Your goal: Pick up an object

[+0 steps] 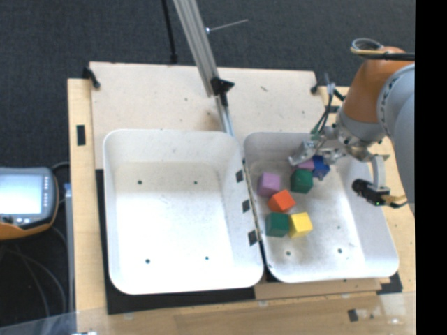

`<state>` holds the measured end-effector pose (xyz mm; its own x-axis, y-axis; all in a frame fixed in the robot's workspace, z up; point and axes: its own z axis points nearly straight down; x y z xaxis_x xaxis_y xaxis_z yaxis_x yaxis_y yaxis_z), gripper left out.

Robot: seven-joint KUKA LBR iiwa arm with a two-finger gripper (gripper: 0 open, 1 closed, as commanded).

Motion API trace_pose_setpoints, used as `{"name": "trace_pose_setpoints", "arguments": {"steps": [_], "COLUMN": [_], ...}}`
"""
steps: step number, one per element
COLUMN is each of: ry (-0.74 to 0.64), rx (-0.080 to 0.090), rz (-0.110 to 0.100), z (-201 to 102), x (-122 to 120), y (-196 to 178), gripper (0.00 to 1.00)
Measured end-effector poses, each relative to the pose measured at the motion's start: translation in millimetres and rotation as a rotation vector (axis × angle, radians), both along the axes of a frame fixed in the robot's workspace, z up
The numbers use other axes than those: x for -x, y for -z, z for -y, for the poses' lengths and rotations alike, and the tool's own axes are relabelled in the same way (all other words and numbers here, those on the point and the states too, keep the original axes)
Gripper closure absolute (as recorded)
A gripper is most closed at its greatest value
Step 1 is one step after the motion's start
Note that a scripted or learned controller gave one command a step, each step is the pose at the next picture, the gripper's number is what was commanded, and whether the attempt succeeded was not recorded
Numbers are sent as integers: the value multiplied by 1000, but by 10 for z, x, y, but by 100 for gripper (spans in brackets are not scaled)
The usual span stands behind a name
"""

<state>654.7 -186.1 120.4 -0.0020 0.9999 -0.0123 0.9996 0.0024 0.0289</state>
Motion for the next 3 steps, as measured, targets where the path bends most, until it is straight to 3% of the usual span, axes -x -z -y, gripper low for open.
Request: {"name": "trace_pose_setpoints", "arguments": {"steps": [3], "ry": [1], "rx": [-1], "rz": [-2], "z": [24], "x": [-46], "y": [12], "gripper": [0]}}
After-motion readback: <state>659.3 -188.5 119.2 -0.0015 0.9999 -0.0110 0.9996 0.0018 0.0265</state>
